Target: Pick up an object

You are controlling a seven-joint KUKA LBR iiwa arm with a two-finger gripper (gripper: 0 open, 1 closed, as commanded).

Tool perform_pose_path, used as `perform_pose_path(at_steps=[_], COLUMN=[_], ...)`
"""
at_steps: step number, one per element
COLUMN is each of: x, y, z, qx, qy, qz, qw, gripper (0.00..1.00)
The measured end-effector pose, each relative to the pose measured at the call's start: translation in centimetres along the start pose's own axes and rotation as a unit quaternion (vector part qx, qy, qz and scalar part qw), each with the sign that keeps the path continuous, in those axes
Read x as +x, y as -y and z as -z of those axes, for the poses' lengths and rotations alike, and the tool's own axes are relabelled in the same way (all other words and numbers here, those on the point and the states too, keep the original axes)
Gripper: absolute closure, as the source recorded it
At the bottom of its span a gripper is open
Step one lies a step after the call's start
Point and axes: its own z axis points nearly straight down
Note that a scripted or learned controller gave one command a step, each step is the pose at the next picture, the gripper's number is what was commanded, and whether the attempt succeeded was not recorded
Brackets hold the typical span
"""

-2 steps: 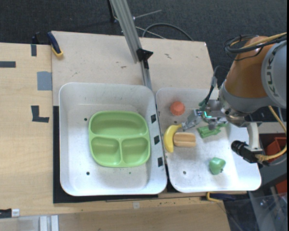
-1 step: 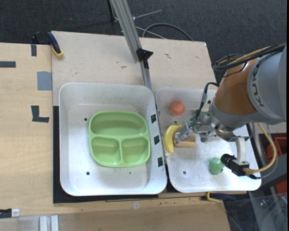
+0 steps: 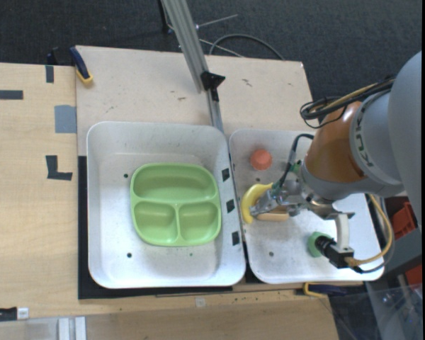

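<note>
In the right bin [image 3: 269,264] lie a yellow banana [image 3: 252,195], a tan bread-like piece [image 3: 273,216] beside it, a small orange-red ball [image 3: 261,159] at the back, and a green item [image 3: 315,244] near the front right. My gripper [image 3: 275,202] is low over the banana and the tan piece, reaching from the right. Its metal tip sits right at these two objects, touching or nearly touching them. The arm's orange band [image 3: 333,151] and grey body cover the bin's right side.
The left bin [image 3: 106,261] holds a green divided plate [image 3: 176,204]. A grey metal pole [image 3: 191,48] slants from the top down to the gap between the bins. Black and yellow cables [image 3: 361,261] loop along the right bin's front right corner.
</note>
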Motion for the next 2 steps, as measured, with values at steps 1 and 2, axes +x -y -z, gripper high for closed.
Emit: perform_pose_path(at_steps=[1, 2], x=[-0.1, -0.6], y=[-0.1, 0.3], z=[1.2, 7.2], qx=[-0.001, 0.0], qy=[0.001, -0.004], qz=[0.0, 0.003], qw=[1.0, 1.0], gripper=[1.0, 1.0])
